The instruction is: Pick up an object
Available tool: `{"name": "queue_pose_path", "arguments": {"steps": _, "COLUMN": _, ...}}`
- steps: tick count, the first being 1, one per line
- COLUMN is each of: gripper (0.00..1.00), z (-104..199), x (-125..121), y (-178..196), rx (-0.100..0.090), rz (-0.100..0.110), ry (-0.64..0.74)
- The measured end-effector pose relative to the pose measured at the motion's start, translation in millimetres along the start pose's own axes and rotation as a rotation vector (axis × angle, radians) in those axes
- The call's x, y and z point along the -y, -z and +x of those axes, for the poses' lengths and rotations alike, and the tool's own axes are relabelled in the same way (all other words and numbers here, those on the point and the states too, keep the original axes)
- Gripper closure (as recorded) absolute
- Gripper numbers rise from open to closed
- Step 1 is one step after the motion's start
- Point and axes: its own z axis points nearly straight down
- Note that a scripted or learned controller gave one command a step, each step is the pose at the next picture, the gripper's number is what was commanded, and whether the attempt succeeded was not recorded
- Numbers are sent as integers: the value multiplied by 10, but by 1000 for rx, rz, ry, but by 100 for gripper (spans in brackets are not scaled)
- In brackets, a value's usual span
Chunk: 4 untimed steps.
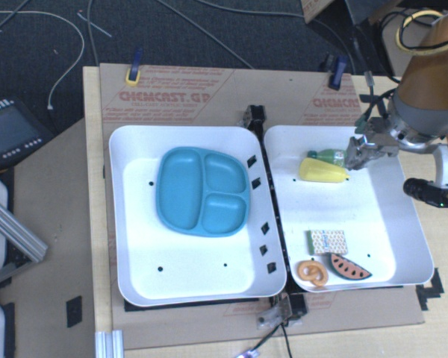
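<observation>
White plastic floor lies bare just below the gripper (356,155), in the middle of the right bin (403,222). The yellow toy corn (322,171) lies just left of it, a green object (327,156) touching the corn behind. Well below sit a patterned sponge (328,241), pretzel (311,273) and watermelon slice (349,266). The arm (425,80) reaches in from the right over the bin's far rim; finger spacing: cannot tell. Far left, a blue divided plate (203,191).

Left bin (127,222) and right bin (403,222) showing white. Divided plate (201,191) showing light blue. Yellow object (322,171), green object (328,156), speckled pastel square (328,241), orange-tan ring (312,273), red-and-dark wedge (349,267). Worktop (97,200) showing tan with red lettering.
</observation>
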Motion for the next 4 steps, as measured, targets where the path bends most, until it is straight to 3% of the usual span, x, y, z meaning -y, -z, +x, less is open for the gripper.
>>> {"name": "queue_pose_path", "arguments": {"steps": 3, "gripper": 100, "z": 1782, "x": -331, "y": 123, "rx": -4, "rz": 5, "ry": 6}}
{"name": "queue_pose_path", "arguments": {"steps": 4, "gripper": 100, "z": 2241, "x": -338, "y": 186, "rx": -4, "rz": 5, "ry": 4}}
